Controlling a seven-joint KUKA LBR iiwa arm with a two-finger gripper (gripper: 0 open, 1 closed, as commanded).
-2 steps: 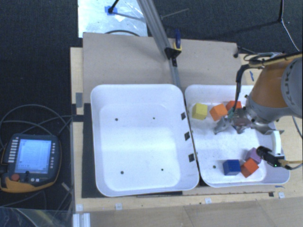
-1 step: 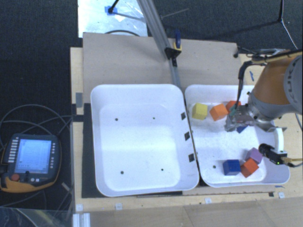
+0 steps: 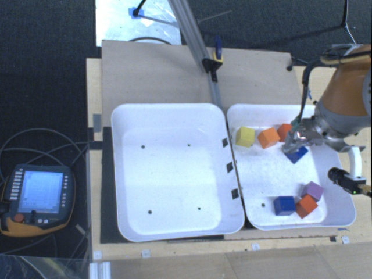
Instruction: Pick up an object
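Observation:
The right bin [image 3: 256, 214] holds several small blocks. A yellow block [image 3: 245, 136], an orange block [image 3: 268, 137] and a red-orange block [image 3: 283, 131] lie in a row near its far side. My gripper [image 3: 297, 140] hangs over the bin's far right part, directly above a dark blue block [image 3: 297, 154] and beside the red-orange one. It partly hides the dark blue block, and whether it touches that block cannot be told. Near the front right sit a purple block [image 3: 314, 190], a blue block [image 3: 284, 205] and an orange-red block [image 3: 306, 206], close together.
The left bin [image 3: 125, 173] stands alongside, its wall meeting the right bin's. A slanted metal pole [image 3: 192, 25] rises behind the bins. A teach pendant [image 3: 38, 199] lies on the floor at the left. A black fitting [image 3: 346, 181] sticks out by the right bin's right rim.

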